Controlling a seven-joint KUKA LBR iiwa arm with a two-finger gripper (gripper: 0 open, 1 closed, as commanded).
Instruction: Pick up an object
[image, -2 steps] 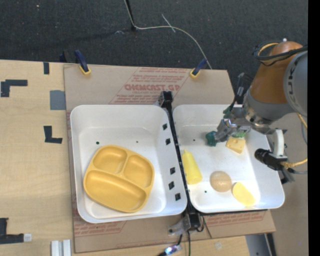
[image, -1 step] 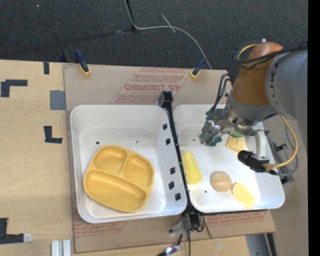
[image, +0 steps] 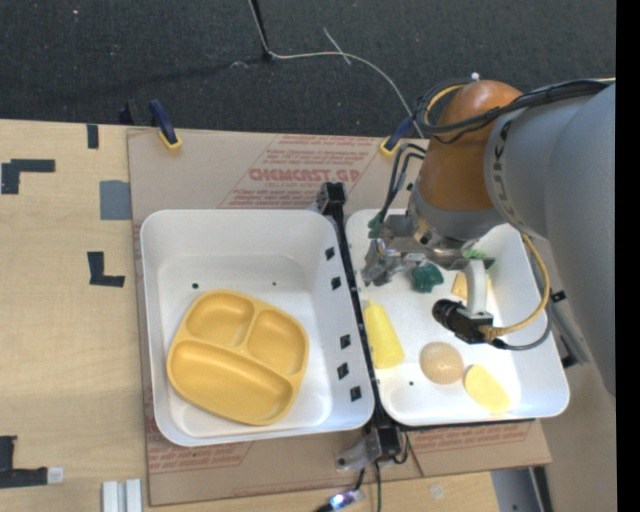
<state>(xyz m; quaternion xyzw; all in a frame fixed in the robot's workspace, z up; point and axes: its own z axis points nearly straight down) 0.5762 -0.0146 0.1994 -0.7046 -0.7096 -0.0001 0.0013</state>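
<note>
The grey arm with its orange band (image: 465, 150) reaches in from the right and hangs low over the back part of the right shallow white plastic bin (image: 535, 405), its metal gripper (image: 385, 262) pointing down close to the divider between the two bins. Whether the jaws are open or closed cannot be told from this slanted view, and nothing is seen held between them. Just beside the gripper, toward the right, a small dark green plastic piece (image: 428, 275) lies on the bin floor, and past it stands a pale white and yellow object with a green tip (image: 477, 285), partly hidden by a black cable fitting (image: 460, 318). In front of the gripper, along the bin's left wall, lies a long yellow block-shaped plastic piece (image: 382, 335). Nearer the front edge rest a round beige egg-like object (image: 441, 362) and, just beside it on the right, a rounded yellow lemon-like object (image: 487, 388); the two look close to touching. The left shallow white plastic bin (image: 160, 250) holds a yellow plastic divided tray with three compartments (image: 238, 355), lying flat toward the front left. Both bins sit side by side on a brown cardboard sheet (image: 280, 170) spread over the wooden table (image: 60, 330).
</note>
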